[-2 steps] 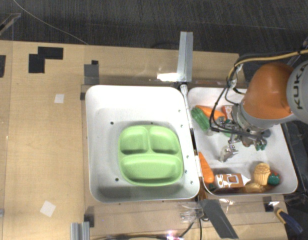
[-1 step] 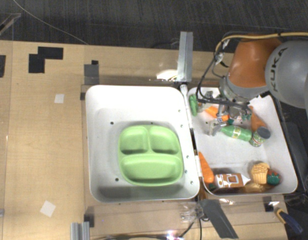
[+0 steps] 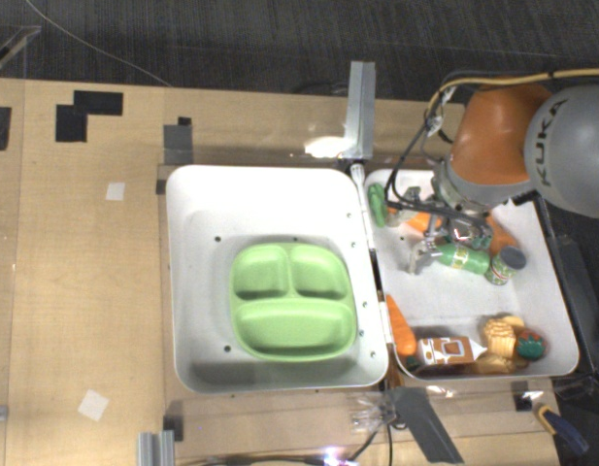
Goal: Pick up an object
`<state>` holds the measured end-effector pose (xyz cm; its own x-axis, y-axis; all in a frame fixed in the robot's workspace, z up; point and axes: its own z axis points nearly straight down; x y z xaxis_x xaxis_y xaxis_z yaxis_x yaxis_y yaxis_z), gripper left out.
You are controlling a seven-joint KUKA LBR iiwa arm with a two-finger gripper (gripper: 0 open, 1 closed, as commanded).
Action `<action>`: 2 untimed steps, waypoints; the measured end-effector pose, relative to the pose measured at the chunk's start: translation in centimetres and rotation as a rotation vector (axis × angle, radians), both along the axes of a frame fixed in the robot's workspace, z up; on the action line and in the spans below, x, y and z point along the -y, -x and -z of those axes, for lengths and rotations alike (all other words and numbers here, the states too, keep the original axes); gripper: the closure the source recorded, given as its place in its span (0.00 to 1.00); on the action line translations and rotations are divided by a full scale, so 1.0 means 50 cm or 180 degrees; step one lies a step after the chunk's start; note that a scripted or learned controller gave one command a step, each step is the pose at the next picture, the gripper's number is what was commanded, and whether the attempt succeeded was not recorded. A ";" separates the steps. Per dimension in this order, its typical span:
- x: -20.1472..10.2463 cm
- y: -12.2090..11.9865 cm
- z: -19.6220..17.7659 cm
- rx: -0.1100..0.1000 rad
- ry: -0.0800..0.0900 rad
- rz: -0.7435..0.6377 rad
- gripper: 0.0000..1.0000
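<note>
The pincer [image 3: 452, 236] hangs over a green bottle [image 3: 471, 260], which lies lengthwise toward 4 o'clock; its grip cannot be told.

On my bench I see a green divided plate [image 3: 294, 301] in the left bin [image 3: 192, 212], with black tape patches [image 3: 85, 113] toward ten o'clock.

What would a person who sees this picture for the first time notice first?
Probably the light green divided plate, lying alone in the middle of the left bin. Next, the grey arm with its orange band, reaching from the right over the right bin, its end effector just above a green bottle. An orange carrot lies along that bin's left wall.
</note>
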<state>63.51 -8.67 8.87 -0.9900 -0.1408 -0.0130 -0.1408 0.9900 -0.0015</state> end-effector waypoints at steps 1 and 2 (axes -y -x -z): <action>0.009 0.068 -0.002 0.0006 -0.0003 0.0281 0.00; 0.140 0.130 -0.004 -0.0007 0.0009 0.0274 0.00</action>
